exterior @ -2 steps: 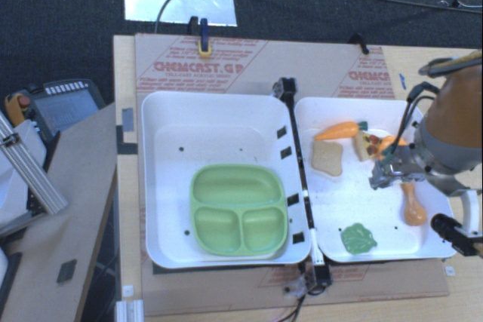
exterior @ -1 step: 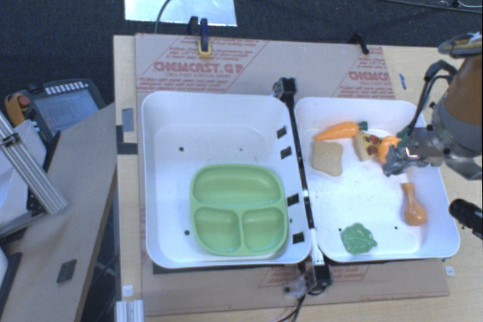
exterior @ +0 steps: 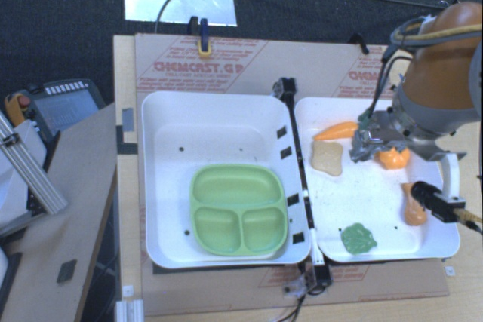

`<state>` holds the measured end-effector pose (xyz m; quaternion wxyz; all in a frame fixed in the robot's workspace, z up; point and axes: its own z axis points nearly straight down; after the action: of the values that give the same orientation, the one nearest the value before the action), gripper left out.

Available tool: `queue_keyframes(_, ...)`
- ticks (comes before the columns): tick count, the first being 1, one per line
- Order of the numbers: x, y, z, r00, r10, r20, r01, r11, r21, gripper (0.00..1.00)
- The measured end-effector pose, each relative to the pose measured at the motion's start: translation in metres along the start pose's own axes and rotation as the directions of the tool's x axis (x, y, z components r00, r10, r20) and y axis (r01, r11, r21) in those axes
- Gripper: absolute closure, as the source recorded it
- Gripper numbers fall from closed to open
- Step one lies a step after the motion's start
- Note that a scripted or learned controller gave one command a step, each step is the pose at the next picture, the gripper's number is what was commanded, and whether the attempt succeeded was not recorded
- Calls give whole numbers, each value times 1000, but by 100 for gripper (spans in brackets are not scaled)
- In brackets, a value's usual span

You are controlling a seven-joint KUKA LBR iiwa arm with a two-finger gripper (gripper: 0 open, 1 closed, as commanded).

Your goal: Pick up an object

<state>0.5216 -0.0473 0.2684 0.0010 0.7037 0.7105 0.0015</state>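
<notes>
Orange toy (exterior: pixel 394 157) sits in right bin (exterior: pixel 377 234), just beside pincer (exterior: pixel 364 144); can't tell the pincer's state. Tan slice (exterior: pixel 327 157) and orange wedge (exterior: pixel 336 131) crowd close. Risk: descent lands between pieces, nudging them aside and closing on nothing.

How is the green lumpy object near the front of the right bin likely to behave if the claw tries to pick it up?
The green lumpy object looks low and irregular, so it probably would not roll. Its bumpy, leafy-looking surface suggests a light toy food piece, possibly soft, though that is unclear. Lying flat on the right bin floor, it may slide rather than lift if pinched badly.
</notes>
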Motion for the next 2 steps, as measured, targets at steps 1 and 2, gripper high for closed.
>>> queue_keyframes(1, 44, 26, 19, 1000, 1, 0, -1, 1000, 1, 100)
queue_keyframes(2, 82, 46, 26, 1000, 1, 0, -1, 1000, 2, 100)
